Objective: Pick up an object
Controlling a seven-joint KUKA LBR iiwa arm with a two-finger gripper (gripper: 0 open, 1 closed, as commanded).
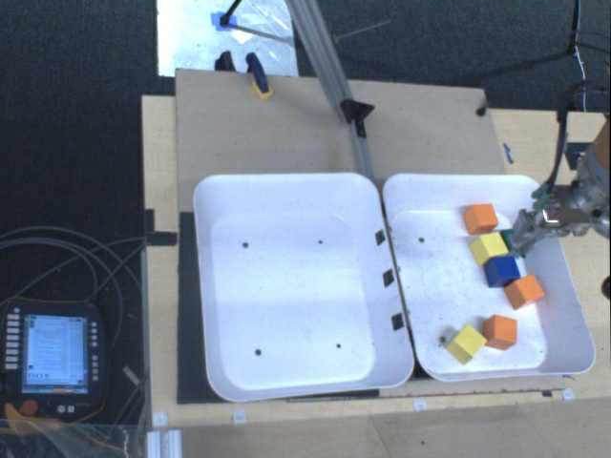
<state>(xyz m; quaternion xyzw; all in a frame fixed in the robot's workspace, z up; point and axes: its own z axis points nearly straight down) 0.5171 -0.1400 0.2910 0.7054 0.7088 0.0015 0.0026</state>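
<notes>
Camera view finds our pincer (523, 239), grip state unclear, low beside the yellow foam cube (488, 248) and blue foam cube (501, 271), seemingly positioned for grasping.

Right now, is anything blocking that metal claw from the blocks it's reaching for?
Nothing visible does. The end effector sits right beside the yellow block and blue block in the right bin.

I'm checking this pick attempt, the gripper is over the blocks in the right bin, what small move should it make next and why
Probably lower straight down and close. The gripper sits in the right bin at the seam between the yellow block and the blue block, with no block seen between its fingers, so nothing looks held yet.
</notes>
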